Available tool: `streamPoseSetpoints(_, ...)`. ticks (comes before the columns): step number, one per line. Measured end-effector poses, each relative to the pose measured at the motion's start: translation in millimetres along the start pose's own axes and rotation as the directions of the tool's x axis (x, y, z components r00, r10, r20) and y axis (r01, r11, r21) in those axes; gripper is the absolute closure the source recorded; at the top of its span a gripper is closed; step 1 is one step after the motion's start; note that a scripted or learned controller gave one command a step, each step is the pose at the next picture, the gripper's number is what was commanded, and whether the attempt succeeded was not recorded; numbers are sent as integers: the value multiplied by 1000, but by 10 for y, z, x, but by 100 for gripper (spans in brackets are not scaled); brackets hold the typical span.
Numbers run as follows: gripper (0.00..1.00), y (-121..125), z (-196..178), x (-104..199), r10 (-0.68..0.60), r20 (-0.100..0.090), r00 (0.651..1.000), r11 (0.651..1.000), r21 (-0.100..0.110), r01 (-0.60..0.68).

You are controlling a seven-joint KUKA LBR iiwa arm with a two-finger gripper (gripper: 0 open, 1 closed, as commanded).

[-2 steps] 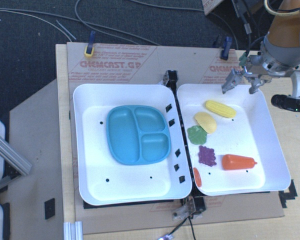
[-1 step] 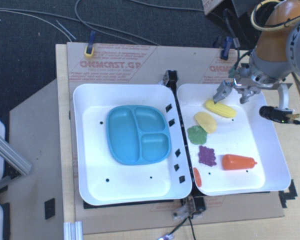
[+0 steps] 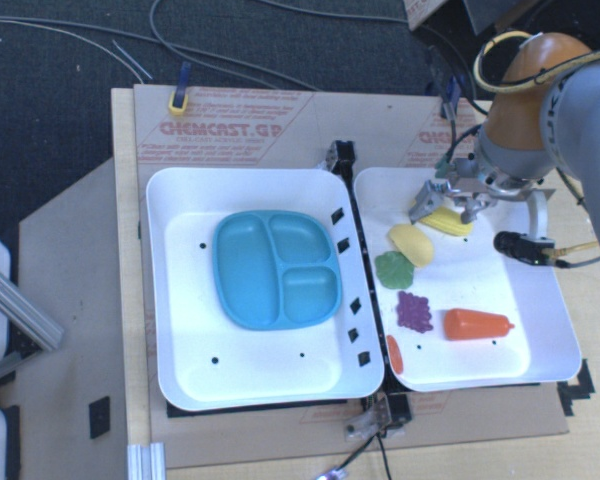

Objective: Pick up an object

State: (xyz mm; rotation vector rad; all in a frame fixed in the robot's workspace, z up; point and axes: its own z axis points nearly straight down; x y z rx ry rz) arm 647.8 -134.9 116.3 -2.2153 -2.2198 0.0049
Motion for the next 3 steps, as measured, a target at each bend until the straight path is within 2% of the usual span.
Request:
streamPoseSetpoints(1, 0, 59, 223, -39, 0, 13, 1000, 1000, -24, 0)
streamPoseSetpoints(2, 100, 94, 52, -44, 0, 15, 1000, 999, -37, 1)
streamPoseSetpoints(3, 100, 112, -401, 0, 0, 3, 1000, 1000, -12, 0)
